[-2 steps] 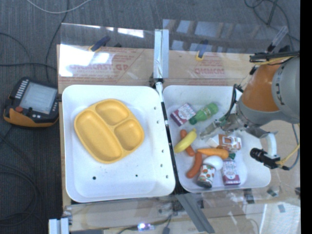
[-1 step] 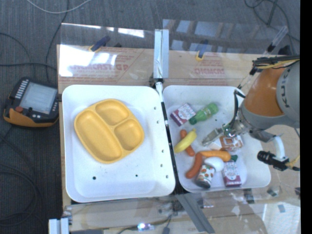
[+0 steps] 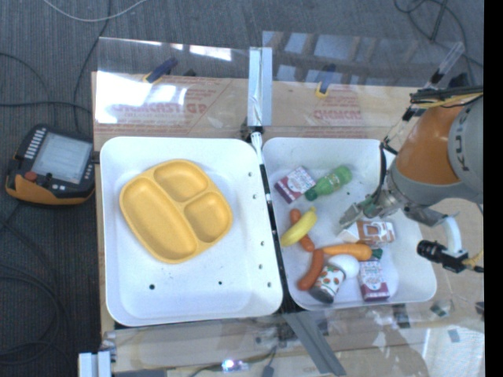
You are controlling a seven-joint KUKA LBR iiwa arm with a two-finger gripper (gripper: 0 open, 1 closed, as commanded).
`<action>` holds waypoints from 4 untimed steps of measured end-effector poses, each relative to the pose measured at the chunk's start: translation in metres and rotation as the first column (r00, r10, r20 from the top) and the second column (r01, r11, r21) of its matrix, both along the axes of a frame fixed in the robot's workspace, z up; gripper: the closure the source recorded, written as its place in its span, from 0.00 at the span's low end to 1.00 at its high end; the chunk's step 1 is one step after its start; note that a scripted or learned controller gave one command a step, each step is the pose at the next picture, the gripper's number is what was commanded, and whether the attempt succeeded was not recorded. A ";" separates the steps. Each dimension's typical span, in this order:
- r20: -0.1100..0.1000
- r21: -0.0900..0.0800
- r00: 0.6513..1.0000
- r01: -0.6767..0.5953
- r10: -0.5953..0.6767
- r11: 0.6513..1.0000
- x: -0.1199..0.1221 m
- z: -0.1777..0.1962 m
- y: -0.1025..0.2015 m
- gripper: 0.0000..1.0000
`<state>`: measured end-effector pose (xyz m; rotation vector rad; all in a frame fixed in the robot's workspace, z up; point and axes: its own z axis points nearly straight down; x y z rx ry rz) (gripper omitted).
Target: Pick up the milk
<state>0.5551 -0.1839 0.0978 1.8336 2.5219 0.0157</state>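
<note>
now we hang our metal two-finger gripper [image 3: 360,212], its spread unreadable, low in the right white bin [image 3: 416,289], just beside the small white-and-orange milk carton [image 3: 376,232], lining up for it.

One fixed cam above the bench [image 3: 236,93], looking down at a slant, both bins [image 3: 189,289] in frame w/ arm [image 3: 440,155] entering right.

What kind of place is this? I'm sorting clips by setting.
Probably a robotics lab bench: a robot arm reaches over two white bins, toy food such as a banana fills one, and a control pendant with loose cables lies on the carpet.
</note>
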 end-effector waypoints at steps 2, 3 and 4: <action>-0.003 0.002 1.000 0.002 -0.002 1.000 -0.001 0.005 0.000 1.00; -0.004 0.001 1.000 0.002 -0.002 1.000 -0.001 0.005 0.000 0.00; -0.004 0.002 1.000 0.004 -0.004 1.000 0.000 0.010 0.000 1.00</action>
